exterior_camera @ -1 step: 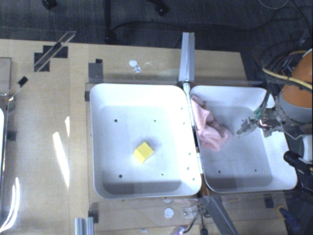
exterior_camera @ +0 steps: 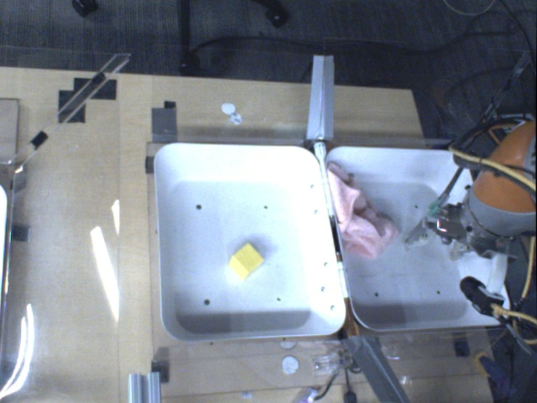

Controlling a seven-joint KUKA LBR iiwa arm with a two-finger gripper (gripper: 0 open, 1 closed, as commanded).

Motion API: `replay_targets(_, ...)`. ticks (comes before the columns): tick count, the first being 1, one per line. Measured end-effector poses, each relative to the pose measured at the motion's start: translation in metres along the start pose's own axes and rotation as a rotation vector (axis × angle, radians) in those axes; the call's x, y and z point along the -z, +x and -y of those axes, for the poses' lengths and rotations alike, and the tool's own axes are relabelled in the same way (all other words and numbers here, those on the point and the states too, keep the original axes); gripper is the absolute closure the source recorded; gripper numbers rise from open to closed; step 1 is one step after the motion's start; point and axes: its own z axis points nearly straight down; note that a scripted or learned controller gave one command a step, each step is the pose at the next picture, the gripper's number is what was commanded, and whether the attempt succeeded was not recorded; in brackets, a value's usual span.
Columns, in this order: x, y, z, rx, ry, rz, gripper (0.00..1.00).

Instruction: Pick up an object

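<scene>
- Step: approach. The gripper [exterior_camera: 422, 230] hangs low over the right bin [exterior_camera: 394, 305], just beside the pink cloth [exterior_camera: 362, 223]; nothing sits between its fingers.
- Pincer state: cannot tell whether spread or pressed together, it is too small and blurred.
- Next move, as I judge it: shift toward the cloth, descend, close on a fold.
- Right bin: pink cloth bunched against its left wall.
- Left bin [exterior_camera: 180, 309]: one yellow block [exterior_camera: 247, 260], near the centre.

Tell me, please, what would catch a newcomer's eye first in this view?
Probably the yellow block, alone near the middle of the left bin. Next, the crumpled pink cloth against the left wall of the right bin, with the gripper over that bin, to the cloth's right.
</scene>
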Motion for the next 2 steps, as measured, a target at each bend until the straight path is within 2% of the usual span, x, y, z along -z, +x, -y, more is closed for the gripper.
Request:
replay_targets(1,0.0103,0.0011,-0.001,0.002,-0.002,-0.001,1.0)
replay_targets(2,0.0103,0.0011,-0.001,0.002,-0.002,-0.001,0.0)
